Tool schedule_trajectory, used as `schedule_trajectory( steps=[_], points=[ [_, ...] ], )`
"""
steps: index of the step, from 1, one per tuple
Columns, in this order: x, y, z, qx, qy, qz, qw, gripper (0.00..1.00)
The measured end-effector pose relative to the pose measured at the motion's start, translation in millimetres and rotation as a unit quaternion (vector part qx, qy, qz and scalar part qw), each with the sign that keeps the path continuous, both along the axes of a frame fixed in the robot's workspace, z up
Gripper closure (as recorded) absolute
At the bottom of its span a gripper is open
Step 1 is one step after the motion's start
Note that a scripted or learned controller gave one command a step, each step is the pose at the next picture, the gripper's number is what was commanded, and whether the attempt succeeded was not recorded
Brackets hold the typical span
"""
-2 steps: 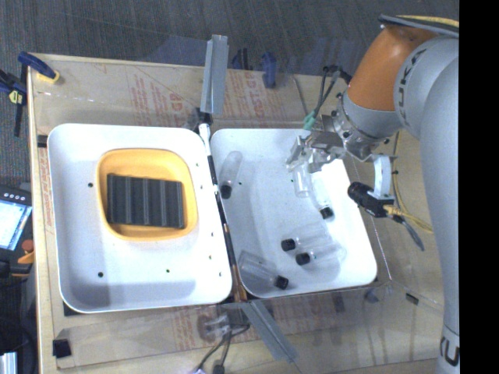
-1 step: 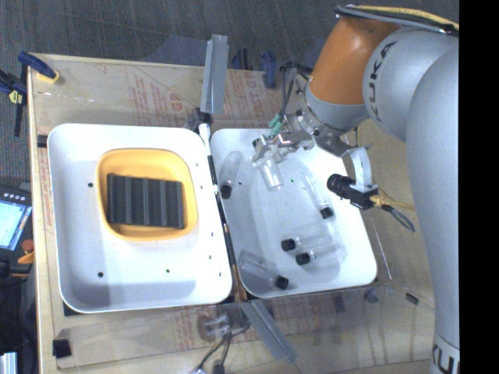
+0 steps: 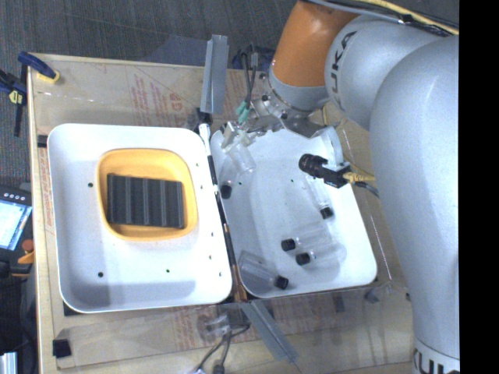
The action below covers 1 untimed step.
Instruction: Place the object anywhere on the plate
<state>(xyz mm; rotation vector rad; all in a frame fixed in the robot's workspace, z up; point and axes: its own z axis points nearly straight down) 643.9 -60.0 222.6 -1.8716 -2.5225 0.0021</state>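
A yellow plate (image 3: 145,163) with a dark ribbed centre lies in the left white bin (image 3: 78,271). Several clear tubes with black caps lie in the right white bin (image 3: 359,263): one at the near left corner (image 3: 265,275), two near the middle front (image 3: 304,252), one further back (image 3: 320,201) and one by the left wall (image 3: 234,174). My gripper (image 3: 236,133) hangs low over the far left corner of the right bin, close to the tube by the wall. Nothing is visibly held in it.
The grey arm with its orange band (image 3: 312,37) covers the right bin's far right side. A black cable plug (image 3: 321,169) sticks out under the wrist. A grey metal bar (image 3: 214,72) stands behind the bins, and a blue clamp (image 3: 37,67) sits at the bench's far left corner.
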Motion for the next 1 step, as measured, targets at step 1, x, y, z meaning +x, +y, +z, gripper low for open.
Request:
schedule_trajectory(
  steps=[1],
  points=[
    [8.4,28.6,-31.4,0.0006,0.002,0.079,0.9968,1.0]
  ],
)
